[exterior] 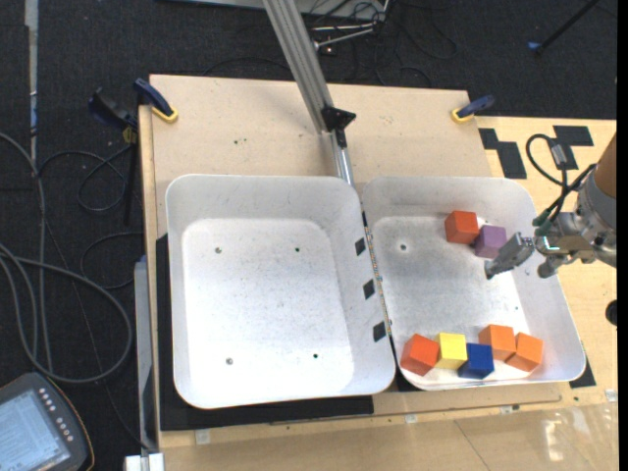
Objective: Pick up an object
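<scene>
- Two-finger gripper [510, 256] sits low in the right white bin [432, 209], just beside the small purple cube [491, 238]; can't tell if the fingers are spread or closed.
- Risk: the orange cube [461, 227] touches the purple one, so a finger may land on both and shove them apart.
- Cluster at the near wall, well apart: three orange blocks [513, 344], yellow block [451, 346], blue block [478, 360].
- Left white bin [196, 263] isn't in the way.

Camera position: fixed above the bench [294, 116], at moderate height.
Facing: downward at a slant.
Coverage: left bin [186, 292] and right bin [549, 302] whole, with surrounding floor.
Arm entry: arm [599, 194] from frame right.
</scene>
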Controlling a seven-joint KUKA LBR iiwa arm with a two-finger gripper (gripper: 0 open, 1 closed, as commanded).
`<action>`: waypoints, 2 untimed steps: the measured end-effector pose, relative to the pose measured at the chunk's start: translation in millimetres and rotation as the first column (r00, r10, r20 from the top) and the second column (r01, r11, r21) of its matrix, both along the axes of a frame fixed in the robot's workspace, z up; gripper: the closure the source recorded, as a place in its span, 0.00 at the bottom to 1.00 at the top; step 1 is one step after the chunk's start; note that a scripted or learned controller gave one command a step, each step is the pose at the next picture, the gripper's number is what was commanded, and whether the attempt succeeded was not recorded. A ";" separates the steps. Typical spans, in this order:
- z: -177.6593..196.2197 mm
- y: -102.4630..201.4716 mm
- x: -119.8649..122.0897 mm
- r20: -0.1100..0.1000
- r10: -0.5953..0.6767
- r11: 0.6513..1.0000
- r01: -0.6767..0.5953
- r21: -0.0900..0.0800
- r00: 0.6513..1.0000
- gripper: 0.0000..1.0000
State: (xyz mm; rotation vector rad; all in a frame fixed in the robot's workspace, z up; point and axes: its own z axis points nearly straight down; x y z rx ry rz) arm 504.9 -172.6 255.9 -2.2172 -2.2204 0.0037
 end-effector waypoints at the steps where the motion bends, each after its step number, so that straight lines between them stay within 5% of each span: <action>1: 2.2 0.0 0.8 0.005 -0.001 1.000 0.001 -0.001 1.000 0.00; 2: -41.9 4.4 3.2 0.000 -0.002 1.000 0.002 0.000 1.000 0.00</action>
